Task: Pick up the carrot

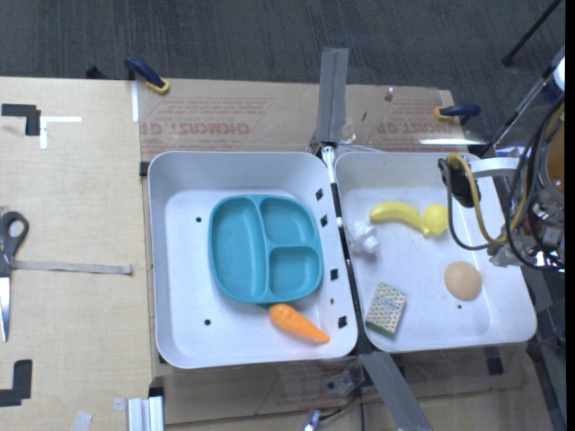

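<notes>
The orange carrot (299, 323) lies on the floor of the left white bin (171, 268), near its front wall and just below the teal divided plate (266, 247). Its thick end points left, touching or nearly touching the plate's front rim. My gripper (527, 237) hangs at the far right, over the right rim of the right bin (503, 321), wrapped in black and yellow cables. It is far from the carrot, with the bin divider between them.
In the right bin lie a yellow banana (409, 217), a tan egg-like ball (463, 281), a small green-patterned box (385, 309) and a crumpled white scrap (362, 237). Scissors (9, 241) rest on the wooden bench at far left.
</notes>
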You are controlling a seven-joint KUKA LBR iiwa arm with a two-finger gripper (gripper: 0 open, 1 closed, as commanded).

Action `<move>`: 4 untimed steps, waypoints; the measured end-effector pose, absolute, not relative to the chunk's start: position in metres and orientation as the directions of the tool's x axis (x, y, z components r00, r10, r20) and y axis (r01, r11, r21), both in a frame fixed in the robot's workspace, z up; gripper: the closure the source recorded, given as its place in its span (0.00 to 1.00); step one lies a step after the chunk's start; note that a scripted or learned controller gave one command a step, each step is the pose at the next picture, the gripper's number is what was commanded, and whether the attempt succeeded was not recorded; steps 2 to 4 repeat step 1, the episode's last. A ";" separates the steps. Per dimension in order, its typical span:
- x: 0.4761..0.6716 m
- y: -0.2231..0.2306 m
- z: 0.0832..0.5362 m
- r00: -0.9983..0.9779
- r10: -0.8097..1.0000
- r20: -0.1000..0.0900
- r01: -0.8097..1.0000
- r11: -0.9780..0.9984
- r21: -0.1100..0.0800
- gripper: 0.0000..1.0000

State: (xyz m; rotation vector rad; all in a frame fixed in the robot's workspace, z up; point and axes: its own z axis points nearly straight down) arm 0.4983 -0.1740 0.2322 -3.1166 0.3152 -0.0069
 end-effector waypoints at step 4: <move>0.491 -0.207 0.226 0.977 -0.212 0.006 -0.212 -0.977 -0.009 1.00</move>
